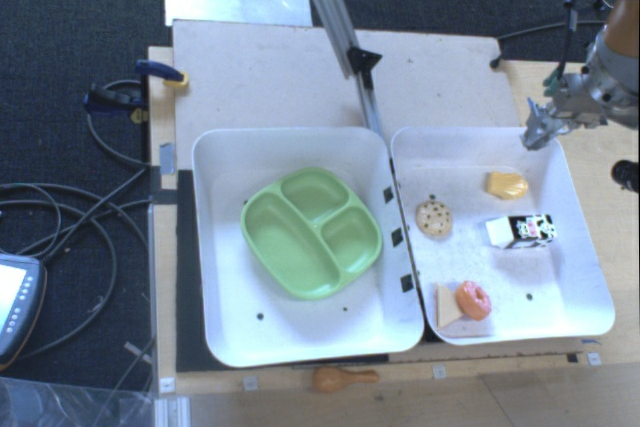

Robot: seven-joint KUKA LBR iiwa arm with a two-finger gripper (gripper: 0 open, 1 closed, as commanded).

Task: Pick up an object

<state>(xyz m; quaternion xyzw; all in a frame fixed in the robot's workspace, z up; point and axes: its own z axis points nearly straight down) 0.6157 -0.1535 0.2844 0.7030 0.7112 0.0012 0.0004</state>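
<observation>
overhead, the end effector (537,137), grip unreadable, hangs over the right bin's (590,290) far rim.

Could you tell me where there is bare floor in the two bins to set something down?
Left bin: front corners beside the green tray. Right bin: back-left, behind the cookie. It is crowded around the milk carton and donut.

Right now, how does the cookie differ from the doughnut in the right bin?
The cookie is pale tan with dark specks; the doughnut is orange-pink with a hole in its middle. The cookie lies on the bare bin floor near the left wall of the right bin, while the doughnut rests partly on a tan slice at the near edge. Both are small, round and lie flat.
</observation>
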